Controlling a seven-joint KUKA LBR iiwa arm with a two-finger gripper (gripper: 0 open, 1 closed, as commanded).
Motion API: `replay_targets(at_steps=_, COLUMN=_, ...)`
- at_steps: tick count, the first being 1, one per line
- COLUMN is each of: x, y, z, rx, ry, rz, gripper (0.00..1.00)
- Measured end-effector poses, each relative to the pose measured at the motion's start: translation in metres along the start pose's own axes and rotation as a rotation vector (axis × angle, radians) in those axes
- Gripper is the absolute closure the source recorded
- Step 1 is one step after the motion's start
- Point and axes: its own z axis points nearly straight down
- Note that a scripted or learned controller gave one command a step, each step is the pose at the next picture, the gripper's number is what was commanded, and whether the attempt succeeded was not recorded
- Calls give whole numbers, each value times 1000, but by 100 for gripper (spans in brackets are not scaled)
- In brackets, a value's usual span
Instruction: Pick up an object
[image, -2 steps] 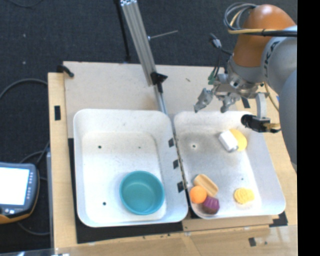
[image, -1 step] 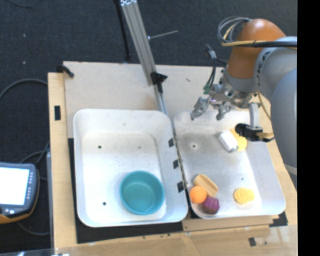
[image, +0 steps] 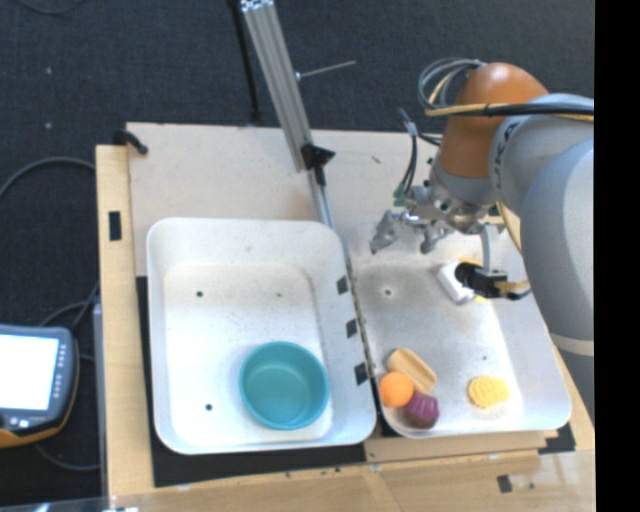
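Handheld screen (image: 30, 385) is sitting off the bench's left side, on the dark floor. Bench (image: 220, 170) is carrying two white bins side by side.

Left bin (image: 172, 255) is holding one thing: a teal bowl (image: 284, 385), standing upright with its mouth up, in the near right part of the bin and clear of the walls.

A metal post (image: 285, 90) is slanting from the far edge down to the gap between the bins.

Right bin (image: 430, 320) is holding four small items, all bunched at its near end. An orange ball (image: 397, 388) is sitting in the near left corner, touching a tan block (image: 413, 367) just behind it and a purple piece (image: 422, 410) just in front of it to the right. A yellow piece (image: 488, 392) is lying apart from these, further right.

Gripper (image: 403, 240) is hanging over the far end of the right bin, well apart from all four items. Its fingers (image: 381, 238) are spread apart, with nothing between them - the claw is gripping no object.

Grey arm (image: 530, 160) with the orange band (image: 480, 110) is reaching in from the right.
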Motion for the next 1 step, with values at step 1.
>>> replay_targets(at_steps=1, x=-1, y=1, z=-14, rx=-7, ry=-1, rz=0, gripper=100)
